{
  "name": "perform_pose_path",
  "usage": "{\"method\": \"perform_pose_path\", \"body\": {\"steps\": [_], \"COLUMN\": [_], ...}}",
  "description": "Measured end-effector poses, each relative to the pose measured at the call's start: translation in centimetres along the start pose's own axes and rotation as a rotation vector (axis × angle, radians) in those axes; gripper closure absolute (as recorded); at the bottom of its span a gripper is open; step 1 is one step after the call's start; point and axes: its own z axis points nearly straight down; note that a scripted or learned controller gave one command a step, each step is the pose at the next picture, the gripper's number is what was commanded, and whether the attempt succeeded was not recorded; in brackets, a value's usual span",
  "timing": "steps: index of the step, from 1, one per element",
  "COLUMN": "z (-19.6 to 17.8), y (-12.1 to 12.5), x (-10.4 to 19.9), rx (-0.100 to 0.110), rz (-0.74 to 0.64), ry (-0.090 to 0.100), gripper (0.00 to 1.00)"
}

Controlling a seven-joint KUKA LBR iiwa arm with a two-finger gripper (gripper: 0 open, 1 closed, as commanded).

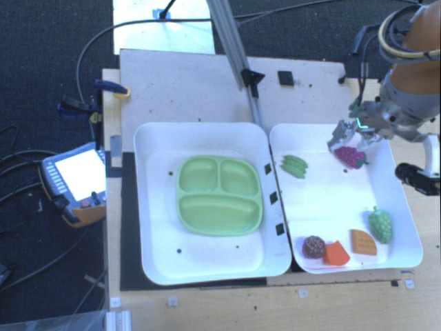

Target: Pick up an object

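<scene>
We see the purple grapes [351, 156] in the right bin [310, 192], near its far right corner, directly below the hand [356, 138]. The hand sits right over them, but we cannot tell whether it grips them or whether they rest on the bin floor. So we judge the pick unfinished: a sure grasp and a lift remain. Elsewhere in that bin lie a pea pod [294, 165], green grapes [380, 225] and three small pieces. The left bin [155, 185] holds a green plate [220, 194].
</scene>
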Motion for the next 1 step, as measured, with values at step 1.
{"method": "perform_pose_path", "body": {"steps": [1], "z": [-0.09], "y": [0.05], "x": [0.0], "rx": [-0.002], "rz": [0.0], "ry": [0.0], "gripper": [0.0]}}
